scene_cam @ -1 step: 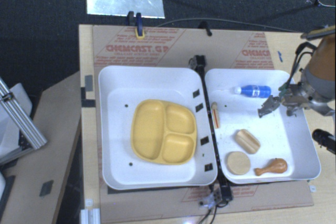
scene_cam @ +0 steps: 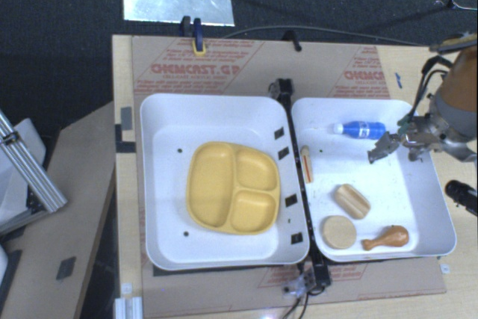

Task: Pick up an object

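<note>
Starting at the near edge of the right shallow white plastic bin (scene_cam: 441, 235), a brown toy drumstick (scene_cam: 387, 237) lies beside a round tan disc like a cracker (scene_cam: 338, 231), with a tan ridged bread-roll piece (scene_cam: 351, 201) just behind them. A thin orange-tipped stick (scene_cam: 305, 163) rests along the bin's left wall. Farther back, a small blue plastic bottle with a white cap (scene_cam: 360, 130) lies on its side, long axis running left to right, just up and left of the two-finger gripper (scene_cam: 382, 148). Whether its jaws stand apart or together I cannot tell; they are dark and small. Nothing visibly sits between them. The left white bin (scene_cam: 160, 160) carries a yellow divided tray (scene_cam: 233, 187); the desk (scene_cam: 224, 60) beyond is lettered cardboard.
</note>
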`<move>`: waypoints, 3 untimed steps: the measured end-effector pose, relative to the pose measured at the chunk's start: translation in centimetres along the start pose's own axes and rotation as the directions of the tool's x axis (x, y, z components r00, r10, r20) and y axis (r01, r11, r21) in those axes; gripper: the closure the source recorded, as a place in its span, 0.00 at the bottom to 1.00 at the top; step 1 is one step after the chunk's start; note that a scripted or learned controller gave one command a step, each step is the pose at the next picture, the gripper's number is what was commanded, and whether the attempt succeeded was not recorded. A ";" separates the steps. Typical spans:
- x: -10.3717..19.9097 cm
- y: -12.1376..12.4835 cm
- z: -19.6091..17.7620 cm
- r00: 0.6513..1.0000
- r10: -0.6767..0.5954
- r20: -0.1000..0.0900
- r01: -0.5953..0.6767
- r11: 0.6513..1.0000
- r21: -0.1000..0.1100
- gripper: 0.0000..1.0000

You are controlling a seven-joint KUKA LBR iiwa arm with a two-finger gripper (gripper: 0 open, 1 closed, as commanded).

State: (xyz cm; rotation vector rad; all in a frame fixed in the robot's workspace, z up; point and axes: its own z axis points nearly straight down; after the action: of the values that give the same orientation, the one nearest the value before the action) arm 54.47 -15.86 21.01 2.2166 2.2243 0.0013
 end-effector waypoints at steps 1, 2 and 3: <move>-0.3 -0.9 4.8 1.000 0.003 -0.001 -0.003 1.000 0.005 0.00; 0.3 -0.6 9.1 1.000 0.001 -0.002 -0.001 1.000 0.004 0.00; 0.3 -0.6 12.7 1.000 0.002 -0.002 -0.002 1.000 0.003 0.00</move>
State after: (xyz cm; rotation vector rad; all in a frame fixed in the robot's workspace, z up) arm 53.91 -15.53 8.27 2.2214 2.2244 -0.0008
